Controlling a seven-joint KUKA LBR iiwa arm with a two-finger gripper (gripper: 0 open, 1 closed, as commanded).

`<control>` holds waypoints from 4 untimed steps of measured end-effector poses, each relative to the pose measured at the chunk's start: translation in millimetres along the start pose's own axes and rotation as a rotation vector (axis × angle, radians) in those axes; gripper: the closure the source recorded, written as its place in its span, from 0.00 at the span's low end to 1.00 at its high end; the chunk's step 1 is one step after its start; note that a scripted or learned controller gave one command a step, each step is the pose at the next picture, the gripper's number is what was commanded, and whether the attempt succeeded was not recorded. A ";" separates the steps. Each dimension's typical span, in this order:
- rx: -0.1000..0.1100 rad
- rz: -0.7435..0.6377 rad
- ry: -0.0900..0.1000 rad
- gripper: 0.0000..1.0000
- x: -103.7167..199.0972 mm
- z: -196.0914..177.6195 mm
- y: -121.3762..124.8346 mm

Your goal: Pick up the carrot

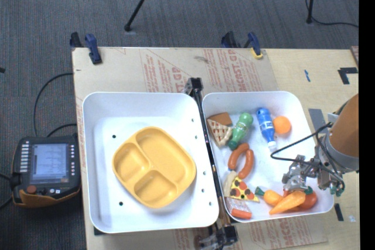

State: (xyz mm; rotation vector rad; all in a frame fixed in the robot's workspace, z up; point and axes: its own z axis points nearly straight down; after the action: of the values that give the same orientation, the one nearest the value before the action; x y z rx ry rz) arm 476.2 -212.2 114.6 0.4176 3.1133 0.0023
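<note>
The carrot (pixel 288 203) is orange and lies flat in the front right corner of the right bin (pixel 293 99), pointing left toward the front wall. A red round piece (pixel 309 201) touches its right end, and a small orange piece (pixel 270 197) with a green tip sits at its left. My gripper (pixel 300 178) hangs just above and slightly behind the carrot, with the arm coming in from the right. Nothing shows as lifted off the bin floor.
The right bin also holds a toast slice (pixel 220 127), green bottle (pixel 241 129), blue bottle (pixel 265 126), orange ball (pixel 282 125), sausages (pixel 242 161) and pizza slice (pixel 239 190). A yellow divided plate (pixel 153 167) lies in the left bin (pixel 96 126).
</note>
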 end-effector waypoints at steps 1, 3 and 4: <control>0.000 0.001 -0.012 0.00 -3.0 -1.9 0.2; 0.000 -0.362 -0.003 0.00 -66.5 -51.2 19.0; -0.001 -0.278 -0.002 0.00 -115.0 -56.4 31.2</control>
State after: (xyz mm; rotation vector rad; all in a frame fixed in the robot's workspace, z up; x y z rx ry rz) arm 595.4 -212.5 171.1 -0.0180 3.1388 0.0029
